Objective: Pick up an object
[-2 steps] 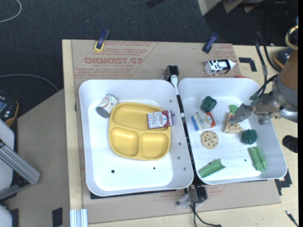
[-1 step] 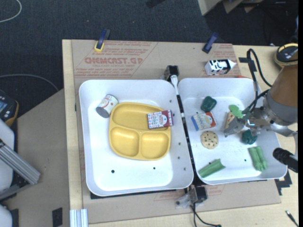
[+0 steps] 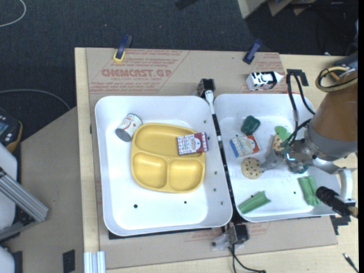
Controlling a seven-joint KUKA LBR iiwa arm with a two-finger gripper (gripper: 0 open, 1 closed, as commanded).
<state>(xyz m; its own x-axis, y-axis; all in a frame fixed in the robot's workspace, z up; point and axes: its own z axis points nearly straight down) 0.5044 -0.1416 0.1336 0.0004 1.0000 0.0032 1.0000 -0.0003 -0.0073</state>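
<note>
- Camera view, jaws first: the gripper (image 3: pixel 272 159) sits low in the right bin (image 3: pixel 227 110), its grey fingers reaching toward that bin's left half, but they blur into the wrist and I cannot tell whether the jaws are spread or closed; nothing is plainly seen between them
- The likeliest thing to pick, judging by where the tip points, is the cookie (image 3: pixel 250 168), a flat round speckled disc lying just beside the fingertips, toward the bin's left wall and about midway along it
- As I judge it, the cookie is a light, stiff toy; it lies flat and low, so the fingers must pinch across its rim, close to the bin floor, or it may skid away
- Just above it lies the small blue-and-white packet (image 3: pixel 244 145), flat too, thin and likely to slide
- The dark green piece (image 3: pixel 249 124) stands nearer the far edge of the right bin; it looks chunkier and easier to pinch
- A green stick (image 3: pixel 252 202) lies near the bin's near edge, another green piece (image 3: pixel 307 190) toward the near right corner; both look light, best taken across the narrow width
- The left bin (image 3: pixel 108 169) carries a yellow divided tray (image 3: pixel 149 175) with a small red carton (image 3: pixel 190 144) on its far right rim, and a little cup (image 3: pixel 127 127) tipped over near the far left corner
</note>
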